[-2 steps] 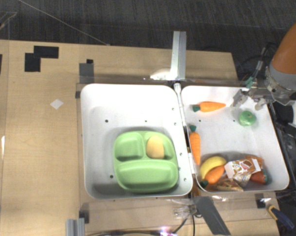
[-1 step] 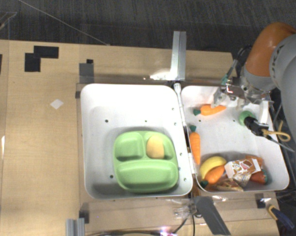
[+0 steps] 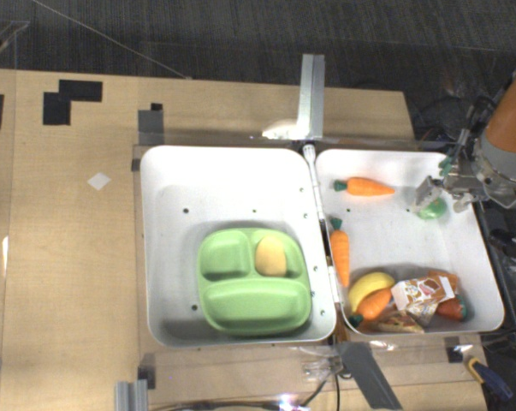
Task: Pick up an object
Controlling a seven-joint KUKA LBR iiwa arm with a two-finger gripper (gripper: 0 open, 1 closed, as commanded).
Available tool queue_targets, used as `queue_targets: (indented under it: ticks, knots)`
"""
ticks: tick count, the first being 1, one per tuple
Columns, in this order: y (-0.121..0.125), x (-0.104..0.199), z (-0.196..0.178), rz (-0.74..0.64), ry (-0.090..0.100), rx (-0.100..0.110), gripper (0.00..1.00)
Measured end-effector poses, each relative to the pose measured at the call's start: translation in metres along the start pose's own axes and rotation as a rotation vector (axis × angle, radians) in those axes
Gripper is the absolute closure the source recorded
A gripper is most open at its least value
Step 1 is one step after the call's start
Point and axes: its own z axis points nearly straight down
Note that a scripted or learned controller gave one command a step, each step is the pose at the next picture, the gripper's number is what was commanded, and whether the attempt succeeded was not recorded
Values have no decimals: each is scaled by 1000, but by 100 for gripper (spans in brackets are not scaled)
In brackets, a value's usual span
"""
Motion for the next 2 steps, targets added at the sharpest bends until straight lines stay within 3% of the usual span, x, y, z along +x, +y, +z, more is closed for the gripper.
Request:
queue_targets:
  ticks: [1,2]
  knots:
    - [26,-4,72,67,0,0,0]
    - [69,4,81,87,0,1,0]
